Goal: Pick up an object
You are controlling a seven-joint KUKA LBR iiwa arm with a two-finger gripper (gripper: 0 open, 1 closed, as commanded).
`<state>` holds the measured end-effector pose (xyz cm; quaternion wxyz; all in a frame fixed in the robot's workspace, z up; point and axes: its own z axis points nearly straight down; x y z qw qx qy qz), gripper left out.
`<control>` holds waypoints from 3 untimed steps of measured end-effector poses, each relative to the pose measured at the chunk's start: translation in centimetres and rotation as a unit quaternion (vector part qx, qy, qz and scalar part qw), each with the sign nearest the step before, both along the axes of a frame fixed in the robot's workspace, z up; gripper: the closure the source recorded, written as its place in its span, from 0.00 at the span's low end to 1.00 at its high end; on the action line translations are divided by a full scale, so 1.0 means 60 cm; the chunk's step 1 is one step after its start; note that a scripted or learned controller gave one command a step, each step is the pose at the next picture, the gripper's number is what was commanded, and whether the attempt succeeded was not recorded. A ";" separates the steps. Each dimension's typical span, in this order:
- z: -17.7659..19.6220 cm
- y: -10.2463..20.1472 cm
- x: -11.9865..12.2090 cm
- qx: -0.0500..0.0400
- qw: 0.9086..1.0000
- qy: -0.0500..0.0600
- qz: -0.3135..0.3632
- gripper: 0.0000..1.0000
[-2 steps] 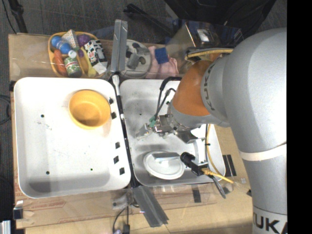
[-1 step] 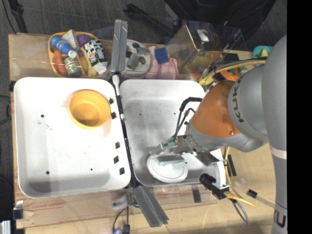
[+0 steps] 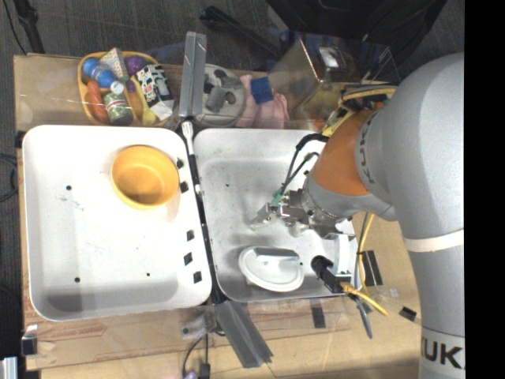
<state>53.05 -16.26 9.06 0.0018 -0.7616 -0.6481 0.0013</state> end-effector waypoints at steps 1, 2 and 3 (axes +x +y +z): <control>0.121 0.033 -0.014 0.001 0.997 -0.001 0.074 0.00; 0.000 -0.001 -0.042 0.001 0.994 -0.001 0.110 0.00; 0.062 -0.023 0.008 0.001 0.994 -0.001 0.107 0.00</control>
